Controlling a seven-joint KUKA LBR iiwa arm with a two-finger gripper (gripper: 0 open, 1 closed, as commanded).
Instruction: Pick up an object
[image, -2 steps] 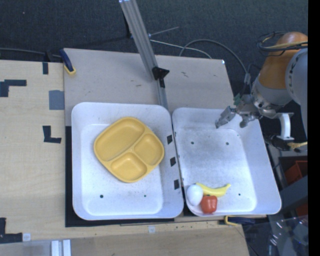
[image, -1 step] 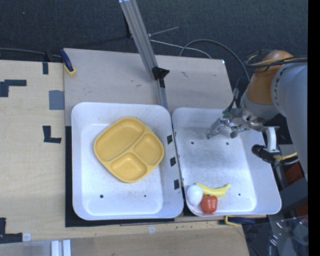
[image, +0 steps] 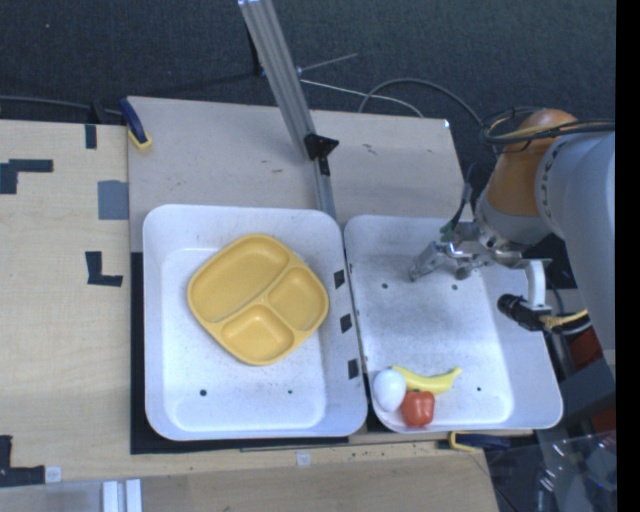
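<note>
Three small objects lie bunched in the front left corner of the right bin (image: 520, 400): a white ball (image: 389, 387), a yellow banana (image: 434, 379) and a red fruit (image: 419, 407). A yellow divided plate (image: 258, 298) sits in the left bin (image: 165, 400). My gripper (image: 438, 270) hovers over the far part of the right bin, well away from the three objects. It is open, its fingers spread with nothing between them.
A slanted metal pole (image: 290, 85) crosses the bench behind the bins and ends near the divider between them. Black cables (image: 400, 90) loop behind the right bin. The arm's grey body with its orange band (image: 520, 170) stands at the right.
</note>
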